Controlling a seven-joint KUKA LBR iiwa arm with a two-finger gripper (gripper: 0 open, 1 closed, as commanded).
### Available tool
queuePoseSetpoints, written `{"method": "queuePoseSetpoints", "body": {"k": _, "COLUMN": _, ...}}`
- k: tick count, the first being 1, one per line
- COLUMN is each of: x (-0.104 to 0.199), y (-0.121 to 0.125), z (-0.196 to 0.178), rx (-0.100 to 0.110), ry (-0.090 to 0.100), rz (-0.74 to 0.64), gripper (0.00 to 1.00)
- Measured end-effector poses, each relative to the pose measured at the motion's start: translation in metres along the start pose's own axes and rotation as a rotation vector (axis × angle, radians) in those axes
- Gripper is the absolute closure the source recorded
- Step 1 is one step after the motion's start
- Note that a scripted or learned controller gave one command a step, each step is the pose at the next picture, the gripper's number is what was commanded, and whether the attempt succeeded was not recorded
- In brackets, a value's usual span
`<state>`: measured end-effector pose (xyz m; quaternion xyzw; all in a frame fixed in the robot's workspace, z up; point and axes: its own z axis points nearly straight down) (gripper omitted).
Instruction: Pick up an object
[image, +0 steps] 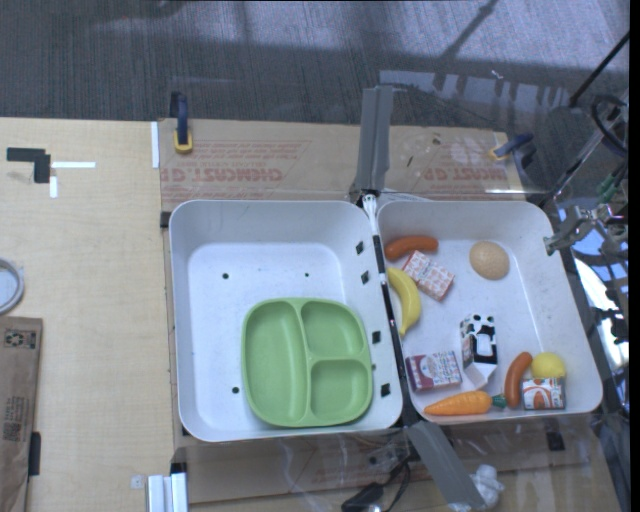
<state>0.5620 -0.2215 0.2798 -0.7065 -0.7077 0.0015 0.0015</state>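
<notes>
The right bin (560, 290) holds several toy foods. An orange sausage (412, 244) lies near its back left corner, with a yellow banana (405, 297) along the left wall and a red-and-white carton (430, 275) beside it. A beige egg-shaped piece (489, 260) rests toward the back. A black-and-white carton (480, 345) stands mid-bin. Along the front sit a dark red carton (433, 371), a carrot (460, 404), a second sausage (517, 378), a yellow lemon (548, 365) and an orange box (543, 396).
The left bin (200, 300) holds a green divided plate (308, 361) at its front right. A grey post (375, 140) rises behind the seam between the bins. Metal fittings (590, 220) crowd the right bin's far right rim. Wooden bench (80, 260) lies left.
</notes>
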Motion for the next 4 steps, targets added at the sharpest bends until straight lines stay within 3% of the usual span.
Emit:
{"method": "queuePoseSetpoints", "body": {"k": 1, "x": 0.049, "y": -0.044, "z": 0.147, "rx": 0.0, "ry": 0.001, "rz": -0.086, "gripper": 0.0}}
{"method": "queuePoseSetpoints", "body": {"k": 2, "x": 0.107, "y": -0.049, "z": 0.185, "rx": -0.014, "ry": -0.006, "rz": -0.24, "gripper": 0.0}}
{"method": "queuePoseSetpoints", "body": {"k": 3, "x": 0.105, "y": -0.047, "z": 0.177, "rx": -0.015, "ry": -0.009, "rz": -0.235, "gripper": 1.0}}
{"method": "queuePoseSetpoints", "body": {"k": 4, "x": 0.135, "y": -0.037, "z": 0.09, "rx": -0.002, "ry": -0.001, "rz": -0.29, "gripper": 1.0}}
